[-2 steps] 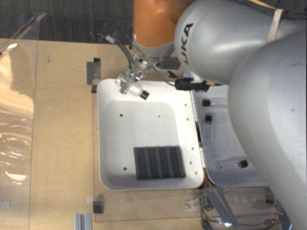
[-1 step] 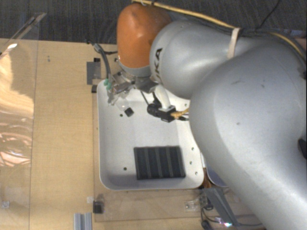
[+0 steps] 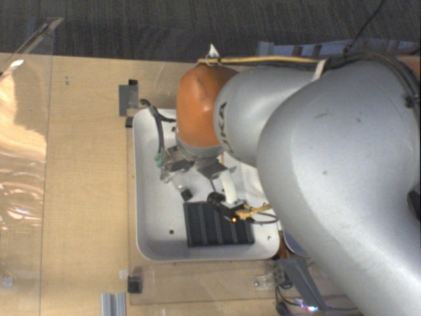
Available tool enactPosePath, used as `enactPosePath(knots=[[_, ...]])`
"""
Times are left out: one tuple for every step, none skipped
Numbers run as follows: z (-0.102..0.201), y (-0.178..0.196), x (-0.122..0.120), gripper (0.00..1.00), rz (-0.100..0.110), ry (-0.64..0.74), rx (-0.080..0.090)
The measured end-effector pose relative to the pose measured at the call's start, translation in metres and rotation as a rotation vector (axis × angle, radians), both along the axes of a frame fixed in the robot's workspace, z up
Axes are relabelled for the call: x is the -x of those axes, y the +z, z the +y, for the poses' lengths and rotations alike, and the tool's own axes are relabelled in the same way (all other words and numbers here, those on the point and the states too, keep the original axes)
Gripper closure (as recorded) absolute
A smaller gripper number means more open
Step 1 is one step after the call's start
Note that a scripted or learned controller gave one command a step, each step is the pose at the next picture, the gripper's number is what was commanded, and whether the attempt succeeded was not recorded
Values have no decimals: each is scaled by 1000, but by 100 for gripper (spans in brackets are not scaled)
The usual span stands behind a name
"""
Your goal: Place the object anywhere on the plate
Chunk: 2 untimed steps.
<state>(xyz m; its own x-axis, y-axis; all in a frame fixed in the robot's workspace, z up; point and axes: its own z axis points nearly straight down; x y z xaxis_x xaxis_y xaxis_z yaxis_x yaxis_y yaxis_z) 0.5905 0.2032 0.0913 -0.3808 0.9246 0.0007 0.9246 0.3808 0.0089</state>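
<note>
A black ribbed rectangular slab (image 3: 217, 224) lies flat at the near side of the left white bin (image 3: 148, 196). My gripper (image 3: 200, 191) hangs just above the bin floor, right behind the slab's far edge, under the orange wrist band (image 3: 197, 110). The gripper's lower parts are small and dark against the bin. A small yellow-orange piece (image 3: 246, 210) sits at the slab's far right corner, beside the gripper. The arm's grey body hides the right part of this bin and nearly all of the other bin.
The large grey arm (image 3: 329, 163) covers the right half of the view. A cable (image 3: 158, 137) runs down the wrist's left side. Wooden bench (image 3: 72, 176) lies to the left, with black clamps (image 3: 129, 97) at the bin's corners.
</note>
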Motion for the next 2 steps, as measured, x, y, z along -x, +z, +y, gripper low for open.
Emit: enactPosePath(knots=[[14,-2,-55,100,-6,358,2],[26,94,-46,100,-5,741,6]])
